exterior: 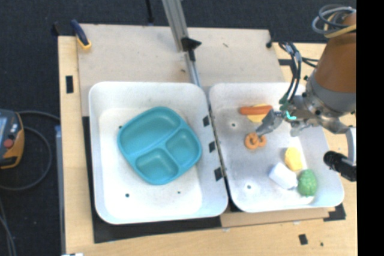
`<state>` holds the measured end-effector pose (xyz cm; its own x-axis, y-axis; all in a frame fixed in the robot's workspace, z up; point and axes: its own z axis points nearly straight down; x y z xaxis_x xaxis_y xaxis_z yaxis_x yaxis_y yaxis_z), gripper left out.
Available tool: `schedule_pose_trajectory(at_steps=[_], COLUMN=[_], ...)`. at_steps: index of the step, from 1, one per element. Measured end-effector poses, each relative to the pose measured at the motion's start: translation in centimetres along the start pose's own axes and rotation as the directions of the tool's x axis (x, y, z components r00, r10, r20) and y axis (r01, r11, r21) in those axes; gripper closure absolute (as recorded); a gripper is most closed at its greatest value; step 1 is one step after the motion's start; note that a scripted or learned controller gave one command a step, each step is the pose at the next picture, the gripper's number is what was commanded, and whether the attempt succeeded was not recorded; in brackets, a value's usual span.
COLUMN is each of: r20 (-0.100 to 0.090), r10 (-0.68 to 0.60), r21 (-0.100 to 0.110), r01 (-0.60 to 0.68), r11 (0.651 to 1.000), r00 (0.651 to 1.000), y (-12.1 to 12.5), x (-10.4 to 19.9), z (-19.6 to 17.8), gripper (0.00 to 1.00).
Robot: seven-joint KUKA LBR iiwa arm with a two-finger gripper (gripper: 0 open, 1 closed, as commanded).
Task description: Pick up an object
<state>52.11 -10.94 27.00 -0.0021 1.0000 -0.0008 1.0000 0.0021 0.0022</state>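
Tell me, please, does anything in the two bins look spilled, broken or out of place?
Nothing stands out. The blue divided plate lies flat in the left bin, turned at an angle. In the right bin, the orange stick, small orange ring, yellow piece, white piece and green piece lie loose, apparently intact.

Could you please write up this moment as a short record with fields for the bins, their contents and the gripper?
left bin: holds a teal divided plate
right bin: holds an orange carrot-like piece, a small orange ring, a yellow piece, a white piece and a green piece
gripper: over the right bin, between the carrot-like piece and the ring
held: nothing visibly between the fingers
arm: reaches in from the right
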Motion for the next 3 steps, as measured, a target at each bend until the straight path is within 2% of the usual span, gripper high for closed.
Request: schedule_pose_trajectory(at_steps=[1,2,3], r20=[0.000,0.001,0.000], r10=[0.000,0.003,0.003], r21=[0.000,0.003,0.006], r01=[0.000,-0.003,-0.003], r11=[1.000,1.000,1.000], r00=[1.000,1.000,1.000], y=[0.0,0.2,-0.8], x=[0.0,-0.3,-0.2], z=[0.0,4.2,9.4], gripper=[0.00,0.00,0.00])
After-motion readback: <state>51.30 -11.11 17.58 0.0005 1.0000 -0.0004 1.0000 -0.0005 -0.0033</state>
